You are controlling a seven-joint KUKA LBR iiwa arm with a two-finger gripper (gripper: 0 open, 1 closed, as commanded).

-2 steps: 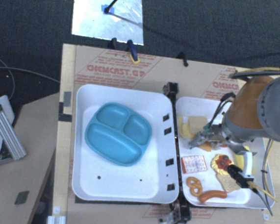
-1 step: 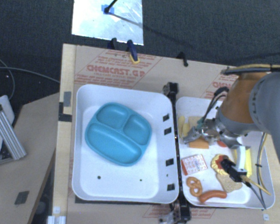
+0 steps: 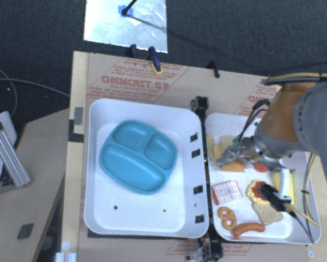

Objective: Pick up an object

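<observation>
An orange wedge-shaped toy food piece (image 3: 236, 166) lies in the upper left part of the right white bin (image 3: 298, 235), directly under the metal two-finger gripper (image 3: 228, 158), whose tips come down at its upper edge; whether the fingers are apart or pinched on it cannot be told. Nearby lie a small red-and-white printed card (image 3: 227, 192), a brown pretzel (image 3: 227, 216), a reddish sausage (image 3: 247, 228) and a tan toast slice (image 3: 267, 213) (all apart from the gripper). The left white bin (image 3: 101, 213) holds a blue divided plastic plate (image 3: 138, 155).
</observation>
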